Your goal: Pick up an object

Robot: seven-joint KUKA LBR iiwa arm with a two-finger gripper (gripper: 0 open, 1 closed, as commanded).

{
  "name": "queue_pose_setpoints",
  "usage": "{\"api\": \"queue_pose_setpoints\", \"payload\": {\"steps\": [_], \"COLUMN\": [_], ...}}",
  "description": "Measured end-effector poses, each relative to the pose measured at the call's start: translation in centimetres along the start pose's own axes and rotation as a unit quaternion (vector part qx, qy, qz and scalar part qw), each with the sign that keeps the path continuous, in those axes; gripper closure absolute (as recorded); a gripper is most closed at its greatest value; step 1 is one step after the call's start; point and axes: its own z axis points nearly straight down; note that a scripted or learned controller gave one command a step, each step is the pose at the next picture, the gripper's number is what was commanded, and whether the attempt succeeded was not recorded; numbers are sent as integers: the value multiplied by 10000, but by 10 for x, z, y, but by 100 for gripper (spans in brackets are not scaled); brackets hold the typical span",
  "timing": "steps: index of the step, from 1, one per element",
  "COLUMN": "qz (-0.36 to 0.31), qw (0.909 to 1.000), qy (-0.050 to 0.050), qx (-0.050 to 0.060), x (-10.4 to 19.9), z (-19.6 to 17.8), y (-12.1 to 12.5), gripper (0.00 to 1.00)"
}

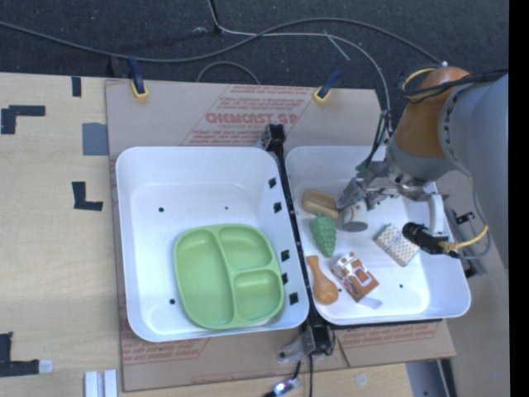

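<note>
My gripper [356, 207] hangs low over the right bin [438, 300], near its middle, below the orange-banded wrist [421, 126]. Just left of it lies a tan bread-shaped piece [317, 203]. A small grey disc [354, 226] sits right under the gripper's tip. Below these are a green ridged object [324, 236], an orange gourd-shaped toy [322, 281], a red and white box [356, 276] and a checkered block [395, 245]. I see nothing held in the gripper.
The left bin [145, 193] holds a green divided plate [229, 275]. A black divider clip [274, 136] marks where the bins meet. Cables [372, 64] run across the back, and the arm's body [483, 155] crowds the right side.
</note>
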Motion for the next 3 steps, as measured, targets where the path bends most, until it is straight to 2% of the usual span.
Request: {"api": "queue_pose_setpoints", "payload": {"steps": [1, 2, 3], "qz": [0, 5, 3], "qw": [10000, 10000, 10000], "qy": [-5, -7, -2], "qx": [-5, -2, 8], "x": [7, -2, -1], "z": [-49, -103, -112], "y": [2, 0, 1], "gripper": [100, 100, 100]}}
